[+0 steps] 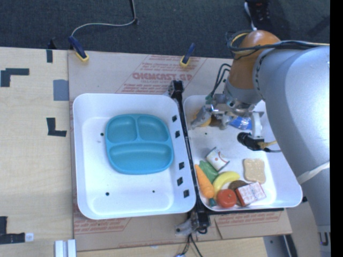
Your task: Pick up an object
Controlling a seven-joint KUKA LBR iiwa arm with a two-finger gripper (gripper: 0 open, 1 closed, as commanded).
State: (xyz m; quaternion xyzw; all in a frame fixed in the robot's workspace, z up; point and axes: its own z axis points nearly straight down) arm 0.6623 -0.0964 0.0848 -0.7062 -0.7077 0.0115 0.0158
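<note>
My big grey arm with the orange band (252, 63) reaches in from the right side. My two-finger gripper (206, 118) hangs low over the far end of the right shallow white bin (278, 189). I cannot tell how it is set, because it is small and blurry from up here. A little blue and clear thing (239, 123) lies just beside it, and I cannot tell what that is.

The toy foods sit at the near end of the same bin, well apart from my gripper. There is a small white cup with a face (216, 157), a green toy vegetable (208, 168), a long orange carrot (203, 181), a yellow banana (226, 179), a round red tomato (227, 198), a dark brown round thing (239, 186), a red and white box (251, 193) and a tan slice of bread (254, 170). Many of them touch each other in a little pile.

The left shallow white bin (91, 159) holds a light blue plastic plate with three sections (139, 143). Both bins rest on a brown cardboard sheet (139, 76).
</note>
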